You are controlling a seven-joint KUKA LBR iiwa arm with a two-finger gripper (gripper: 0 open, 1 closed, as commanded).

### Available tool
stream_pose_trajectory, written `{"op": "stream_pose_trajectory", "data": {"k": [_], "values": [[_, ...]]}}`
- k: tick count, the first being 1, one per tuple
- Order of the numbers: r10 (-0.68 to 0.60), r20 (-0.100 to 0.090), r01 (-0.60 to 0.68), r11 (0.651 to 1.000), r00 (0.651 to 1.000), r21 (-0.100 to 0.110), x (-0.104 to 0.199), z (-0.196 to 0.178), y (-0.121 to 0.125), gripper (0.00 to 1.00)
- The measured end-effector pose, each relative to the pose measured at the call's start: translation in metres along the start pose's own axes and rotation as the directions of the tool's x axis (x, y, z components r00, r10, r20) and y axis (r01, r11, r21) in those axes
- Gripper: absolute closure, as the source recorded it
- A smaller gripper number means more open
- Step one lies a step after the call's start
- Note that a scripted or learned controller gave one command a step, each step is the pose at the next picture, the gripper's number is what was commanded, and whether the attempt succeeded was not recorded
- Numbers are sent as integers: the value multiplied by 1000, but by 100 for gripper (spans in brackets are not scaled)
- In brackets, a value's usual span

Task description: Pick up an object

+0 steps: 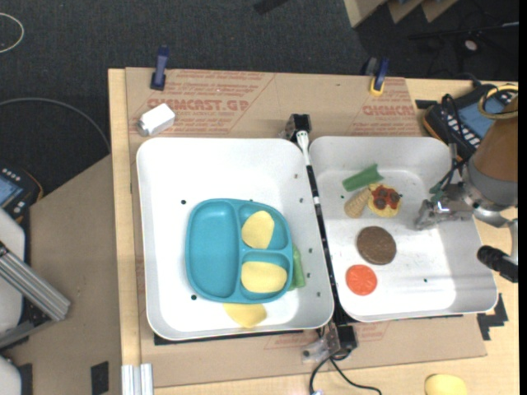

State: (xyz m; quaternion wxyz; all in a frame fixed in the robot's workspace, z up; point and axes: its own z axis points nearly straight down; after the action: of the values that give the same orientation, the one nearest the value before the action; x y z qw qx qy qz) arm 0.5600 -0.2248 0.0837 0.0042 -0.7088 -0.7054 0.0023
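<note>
While the pincer (434, 210) hangs over the right bin (412, 303), whether it is clenched cannot be told.

One camera looks down from above the bench (247, 97) at a slant, far enough back to take in both white bins whole. The left bin (165, 220) sits near the middle of the frame, with the right bin (445, 290) just beside it. Beyond the left bin's far edge lie the board and dark carpet (123, 15). The arm (498, 167) enters past the right bin's outer side.
</note>
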Motion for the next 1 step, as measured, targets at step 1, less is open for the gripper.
{"op": "stream_pose_trajectory", "data": {"k": [1], "values": [[-8,5,8,1000,1000,-16,2,-2,57,100]]}}
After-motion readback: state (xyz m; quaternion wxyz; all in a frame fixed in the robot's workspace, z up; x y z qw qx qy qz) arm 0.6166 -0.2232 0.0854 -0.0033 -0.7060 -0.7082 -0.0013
